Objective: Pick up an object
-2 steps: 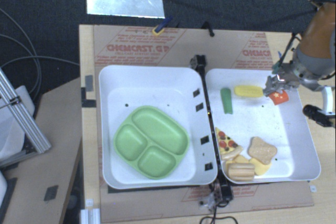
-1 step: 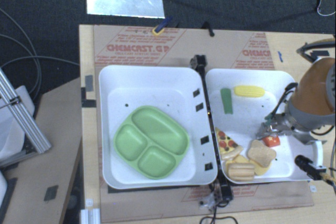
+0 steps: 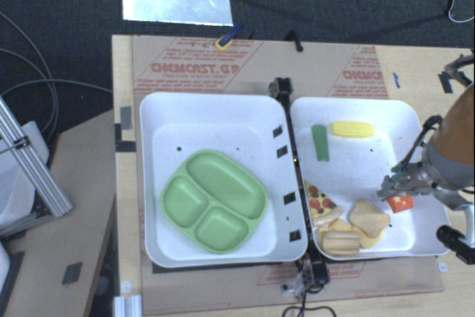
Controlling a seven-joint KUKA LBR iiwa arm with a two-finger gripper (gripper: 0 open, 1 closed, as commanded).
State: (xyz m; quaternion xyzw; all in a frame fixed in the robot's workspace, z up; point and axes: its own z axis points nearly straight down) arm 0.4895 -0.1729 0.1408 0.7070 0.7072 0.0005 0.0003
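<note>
The right bin (image 3: 355, 105) holds several toy foods. A yellow corn cob (image 3: 351, 129) lies at the back, with a green stick (image 3: 320, 142) to its left. A pizza slice (image 3: 320, 203) sits by the left wall, a tan bread piece (image 3: 368, 218) and a bun (image 3: 340, 240) at the front. A small red piece (image 3: 401, 203) lies at the right. My gripper (image 3: 397, 188) hangs low over the bin's right side, just above and touching or nearly touching the red piece. Its tips are dark and small against the bin.
The left bin (image 3: 215, 105) holds a green divided plate (image 3: 214, 200). A black divider with clips (image 3: 291, 159) runs between the bins. The arm's grey body (image 3: 454, 148) covers the right bin's far right edge. Cables lie on the floor at left.
</note>
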